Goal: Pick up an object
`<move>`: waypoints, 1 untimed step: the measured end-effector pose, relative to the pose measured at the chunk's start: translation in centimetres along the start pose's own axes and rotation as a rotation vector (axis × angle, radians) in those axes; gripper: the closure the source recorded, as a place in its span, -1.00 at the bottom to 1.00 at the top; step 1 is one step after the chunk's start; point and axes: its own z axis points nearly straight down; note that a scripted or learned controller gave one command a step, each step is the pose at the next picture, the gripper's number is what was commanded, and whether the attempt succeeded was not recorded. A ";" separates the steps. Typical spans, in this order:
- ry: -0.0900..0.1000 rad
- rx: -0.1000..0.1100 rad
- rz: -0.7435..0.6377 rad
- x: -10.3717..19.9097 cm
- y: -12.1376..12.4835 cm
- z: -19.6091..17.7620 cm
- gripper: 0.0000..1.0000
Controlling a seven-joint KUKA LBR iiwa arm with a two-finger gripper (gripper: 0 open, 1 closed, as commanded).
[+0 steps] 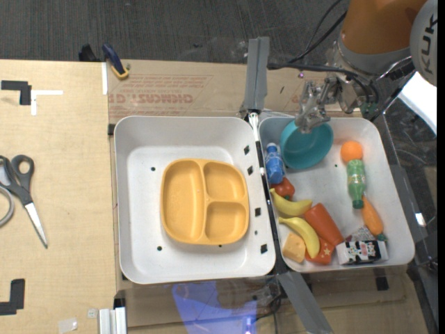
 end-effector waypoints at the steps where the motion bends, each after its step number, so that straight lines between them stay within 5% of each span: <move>1: 0.001 0.001 -0.157 1.9 -7.7 -3.0 1.00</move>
